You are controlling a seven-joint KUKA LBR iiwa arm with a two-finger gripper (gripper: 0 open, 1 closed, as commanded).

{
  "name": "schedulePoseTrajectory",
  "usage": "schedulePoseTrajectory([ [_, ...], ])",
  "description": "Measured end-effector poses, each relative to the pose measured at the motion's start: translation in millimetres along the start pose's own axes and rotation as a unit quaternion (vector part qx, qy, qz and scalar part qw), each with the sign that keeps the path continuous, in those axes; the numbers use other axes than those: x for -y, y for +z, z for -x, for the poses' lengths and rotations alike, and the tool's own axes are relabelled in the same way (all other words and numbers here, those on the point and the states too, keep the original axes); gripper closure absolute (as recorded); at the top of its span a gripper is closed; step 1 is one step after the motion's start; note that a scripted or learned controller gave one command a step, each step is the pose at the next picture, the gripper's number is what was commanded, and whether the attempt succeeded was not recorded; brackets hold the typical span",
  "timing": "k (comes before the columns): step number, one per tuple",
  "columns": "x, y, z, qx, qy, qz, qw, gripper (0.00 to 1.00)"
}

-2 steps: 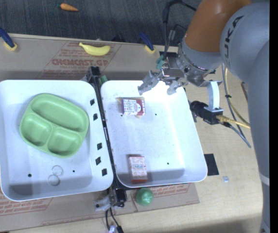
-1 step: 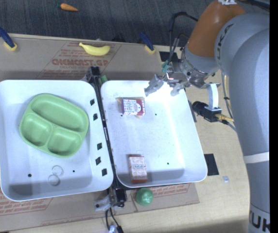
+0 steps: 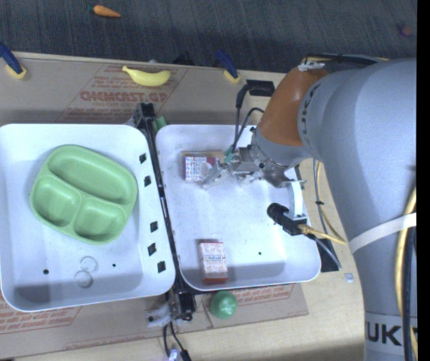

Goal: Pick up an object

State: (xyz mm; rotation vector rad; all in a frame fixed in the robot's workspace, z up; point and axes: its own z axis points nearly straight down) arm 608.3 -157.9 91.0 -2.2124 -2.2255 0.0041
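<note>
Cardboard is covering the worktop (image 3: 110, 89), two white bins sitting on it side by side. Left bin (image 3: 12, 224) is carrying a green divided plate (image 3: 85, 192). Gripper (image 3: 216, 173) is reaching low into the right bin (image 3: 275, 269) — fingers are sitting narrowly apart, just beside a small red-and-white box (image 3: 196, 167), nothing between them. Second small box (image 3: 212, 259) is lying near the front wall — well apart.

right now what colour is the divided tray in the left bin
Light green divided tray, seen in the camera view.
</note>
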Motion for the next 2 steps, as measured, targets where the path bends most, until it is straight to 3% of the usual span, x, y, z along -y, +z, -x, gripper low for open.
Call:
schedulePoseTrajectory([
  [1,-0.6,-10.7,-0.4,0.0,-0.001,0.0,1.0,1.0],
  [2,-21.5,-147.5,9.0,0.001,0.0,0.004,1.0,1.0],
])
